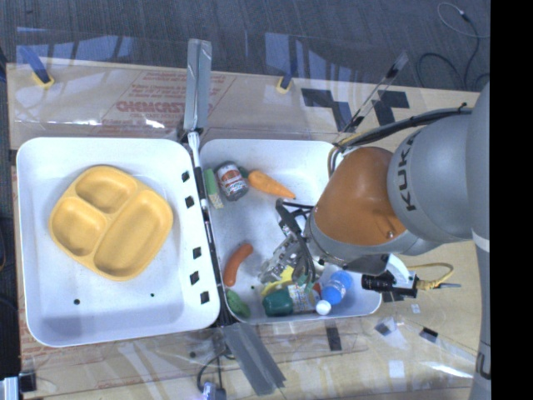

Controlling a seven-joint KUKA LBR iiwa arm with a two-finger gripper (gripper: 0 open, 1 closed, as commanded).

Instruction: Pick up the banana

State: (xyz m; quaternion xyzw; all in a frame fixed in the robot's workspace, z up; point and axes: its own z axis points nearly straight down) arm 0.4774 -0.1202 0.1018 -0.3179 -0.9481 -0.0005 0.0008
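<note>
A grey KUKA arm (441, 182) with an orange band (358, 202) reaches in from the right of the frame and bends down over the right-hand bin (250, 152). Its gripper (287, 261) sits low in the lower middle of that bin, buried in a cluster of objects; whether it is spread or pressed together cannot be told, nor whether anything lies in its grasp. The banana (279, 286), seen as a yellow patch, lies just beneath and beside the gripper, against a green bottle (283, 303) and a blue-capped item (336, 290) at the bin's lower edge. A sausage (236, 262) lies to the left of the cluster, a green vegetable (236, 302) below it. A carrot (271, 184) and a small can (232, 181) rest apart in the bin's upper part. In the left-hand bin (50, 315), a yellow divided plate (111, 221) sits left of centre.
</note>
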